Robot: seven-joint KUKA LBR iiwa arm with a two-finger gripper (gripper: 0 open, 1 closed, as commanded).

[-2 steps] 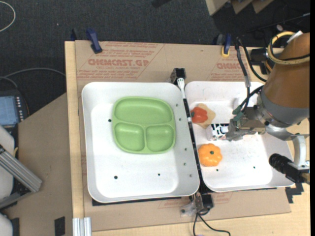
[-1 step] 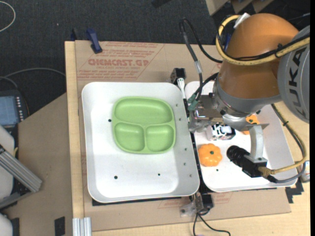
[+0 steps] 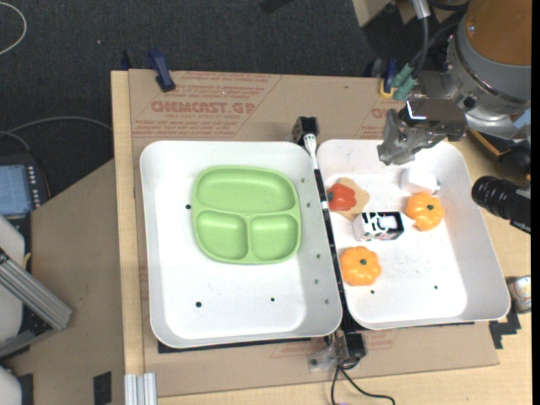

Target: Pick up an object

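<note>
While the claw (image 3: pixel 398 150) hangs over the right bin's (image 3: pixel 472 294) far edge, finger state impossible to tell, the nearest pick, an orange pumpkin (image 3: pixel 423 211), lies just toward the near edge, by the right wall.

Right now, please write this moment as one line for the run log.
claw: above right bin's far edge, holding nothing | right white bin: two orange toy pumpkins, red toy | left: green divided plate
</note>
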